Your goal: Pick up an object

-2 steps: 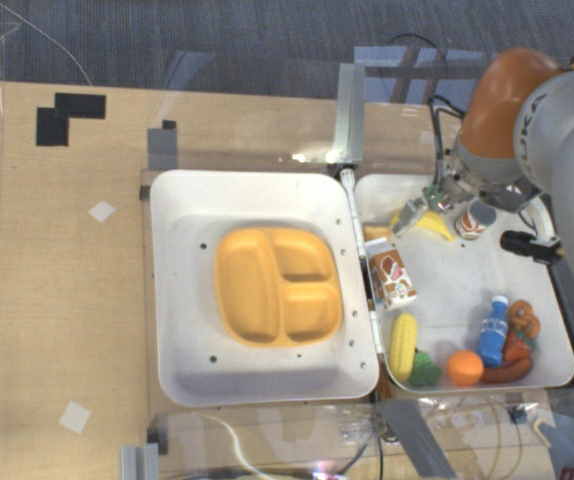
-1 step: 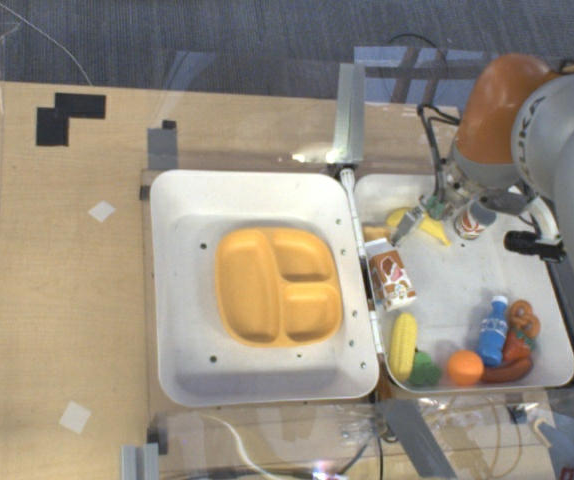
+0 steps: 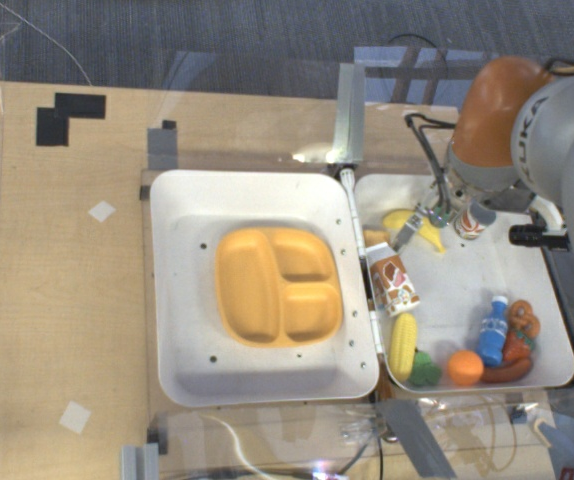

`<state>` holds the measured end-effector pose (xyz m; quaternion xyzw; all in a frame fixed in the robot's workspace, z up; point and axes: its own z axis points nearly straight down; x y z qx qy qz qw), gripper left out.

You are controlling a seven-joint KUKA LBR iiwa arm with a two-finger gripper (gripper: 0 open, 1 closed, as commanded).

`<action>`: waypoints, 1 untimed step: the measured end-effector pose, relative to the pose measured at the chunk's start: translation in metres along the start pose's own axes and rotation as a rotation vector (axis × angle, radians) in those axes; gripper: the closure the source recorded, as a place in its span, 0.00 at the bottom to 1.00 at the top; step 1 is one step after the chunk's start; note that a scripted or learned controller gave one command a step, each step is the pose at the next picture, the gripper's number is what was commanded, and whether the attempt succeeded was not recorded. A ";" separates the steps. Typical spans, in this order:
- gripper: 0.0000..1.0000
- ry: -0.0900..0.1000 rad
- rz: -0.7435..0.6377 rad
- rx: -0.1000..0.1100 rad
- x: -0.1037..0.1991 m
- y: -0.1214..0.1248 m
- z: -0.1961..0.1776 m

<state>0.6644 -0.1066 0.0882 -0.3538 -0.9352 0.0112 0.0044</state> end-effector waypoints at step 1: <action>1.00 -0.021 -0.004 -0.026 -0.002 0.009 -0.015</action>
